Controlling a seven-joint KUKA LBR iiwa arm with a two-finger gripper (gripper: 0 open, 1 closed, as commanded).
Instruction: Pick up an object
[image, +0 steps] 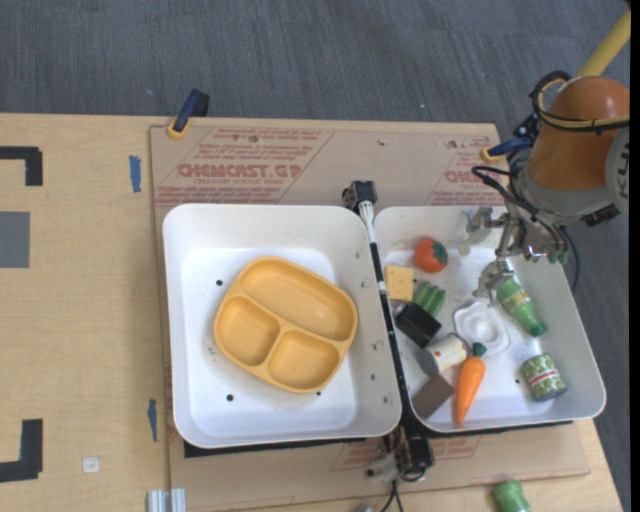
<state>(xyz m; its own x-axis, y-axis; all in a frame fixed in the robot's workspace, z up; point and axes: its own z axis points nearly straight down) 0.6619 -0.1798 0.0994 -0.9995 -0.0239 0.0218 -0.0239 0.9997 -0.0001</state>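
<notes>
arm: grey KUKA with orange band, reaching in from the right, wrist above the far right corner of the right bin (585, 350)
gripper: gripper (497, 278) low over the back of the right bin, just beside the green bottle (521, 306)
fingers: metal tips blur against the white floor; cannot tell if open or closed. Nothing seen between them, so no hold claimed
target guess: green bottle, nearest thing to the tips; lies on its side, tilted, near the bin's right wall
other items in right bin: tomato (431, 254) at back; yellow block (400, 283) by the divider; green pepper piece (429, 298) beside it; black block (417, 324); white cup-like piece (478, 326) in the middle; carrot (468, 387) toward the front; green can (541, 377) front right; grey flat piece (433, 397) front left
left bin: left bin (190, 300) holds a yellow divided plate (285, 324)
handling: bottle looks like toy plastic, so likely light, stiff, smooth and a bit slippery; round body may roll away if nudged
where to grip: across the narrow body, mid-length, fingers square to its long axis
risk: white piece sits close to the bottle, a finger may clip it; sloped bin wall leaves little room on the right
progress: judged pre-grasp, nothing lifted yet
worktop: cardboard sheet (250, 160) under the bins, blue clamp (187, 112) at its back edge
</notes>
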